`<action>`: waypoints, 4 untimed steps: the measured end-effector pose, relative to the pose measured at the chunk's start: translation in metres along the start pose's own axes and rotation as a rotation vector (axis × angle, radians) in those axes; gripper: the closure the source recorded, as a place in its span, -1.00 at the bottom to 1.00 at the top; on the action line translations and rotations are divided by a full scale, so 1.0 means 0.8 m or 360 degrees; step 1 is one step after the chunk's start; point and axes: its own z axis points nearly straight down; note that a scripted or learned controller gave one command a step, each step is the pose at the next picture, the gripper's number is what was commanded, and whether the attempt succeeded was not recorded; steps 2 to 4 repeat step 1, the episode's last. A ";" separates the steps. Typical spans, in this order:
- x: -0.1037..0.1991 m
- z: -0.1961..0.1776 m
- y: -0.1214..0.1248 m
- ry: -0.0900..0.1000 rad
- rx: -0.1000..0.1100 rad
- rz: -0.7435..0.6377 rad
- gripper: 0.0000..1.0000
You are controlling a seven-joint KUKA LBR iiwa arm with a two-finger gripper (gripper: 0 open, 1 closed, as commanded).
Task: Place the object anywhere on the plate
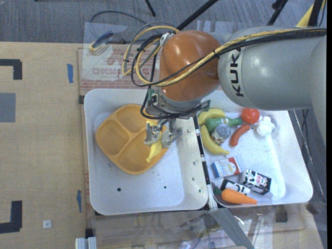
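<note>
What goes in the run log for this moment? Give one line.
gripper: above plate, left bin | held: small yellow object between fingers | object over plate's right edge | right bin: banana, carrot

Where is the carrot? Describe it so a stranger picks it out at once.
Start at the white bin on the view's right and go to its near edge, just below the black-and-white carton. The carrot lies there on its side: orange and tapered, unlike the red chili and yellow bananas further back.
</note>
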 end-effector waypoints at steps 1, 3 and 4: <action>-0.075 -0.027 -0.050 -0.0003 0.0004 -0.0062 1.00; -0.075 -0.027 -0.050 -0.0003 0.0004 -0.0062 1.00; -0.075 -0.027 -0.050 -0.0003 0.0004 -0.0062 1.00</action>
